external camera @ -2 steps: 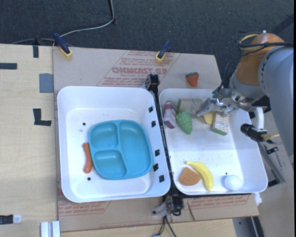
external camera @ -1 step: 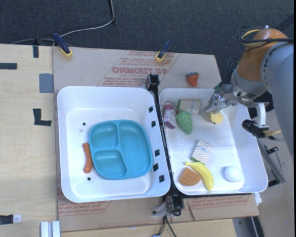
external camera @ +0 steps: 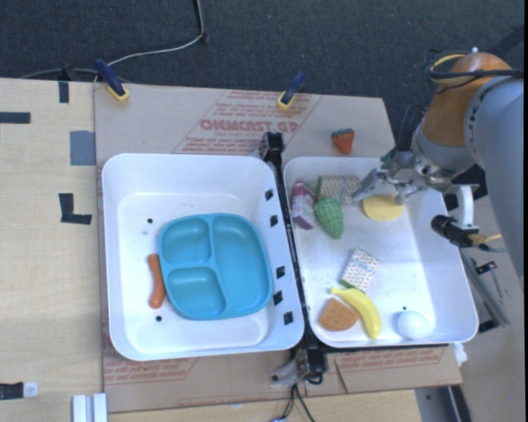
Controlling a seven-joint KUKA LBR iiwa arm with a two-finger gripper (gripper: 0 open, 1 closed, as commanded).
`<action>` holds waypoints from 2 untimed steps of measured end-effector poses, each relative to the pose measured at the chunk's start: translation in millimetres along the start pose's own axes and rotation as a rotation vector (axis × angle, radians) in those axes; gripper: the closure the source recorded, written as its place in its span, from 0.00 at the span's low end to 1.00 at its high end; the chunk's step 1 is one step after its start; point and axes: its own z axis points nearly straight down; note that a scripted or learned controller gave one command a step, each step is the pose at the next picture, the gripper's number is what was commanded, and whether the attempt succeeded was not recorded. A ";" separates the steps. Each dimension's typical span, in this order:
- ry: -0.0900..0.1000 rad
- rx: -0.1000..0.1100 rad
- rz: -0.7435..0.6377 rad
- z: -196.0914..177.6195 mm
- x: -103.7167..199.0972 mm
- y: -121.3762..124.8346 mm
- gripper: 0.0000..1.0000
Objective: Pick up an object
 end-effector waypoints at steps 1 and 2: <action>0.010 0.018 0.000 4.8 75.7 15.9 0.00; 0.006 0.016 0.003 17.2 94.1 -30.0 0.00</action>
